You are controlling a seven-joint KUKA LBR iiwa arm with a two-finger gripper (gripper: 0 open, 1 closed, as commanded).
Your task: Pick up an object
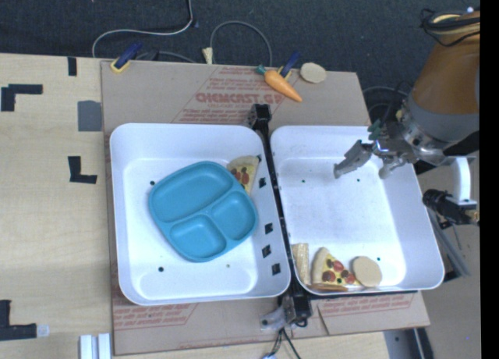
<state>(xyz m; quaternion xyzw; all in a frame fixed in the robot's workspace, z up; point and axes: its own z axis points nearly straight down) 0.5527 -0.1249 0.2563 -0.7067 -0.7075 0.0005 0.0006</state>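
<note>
My gripper (366,161) hangs over the upper part of the right bin (413,217), and I cannot tell its state. The toy pizza slice (331,270) lies flat at the bottom of that bin, just beside a round tan cookie (366,271). I think the pizza slice is light, stiff and smooth plastic. It is thin, so I should pinch it across its side edges

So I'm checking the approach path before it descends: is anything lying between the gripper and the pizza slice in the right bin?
Nothing visible does. The gripper sits over the right bin's upper part, and only bare white floor separates it from the pizza slice at the bin's near edge, beside a round cookie.
</note>
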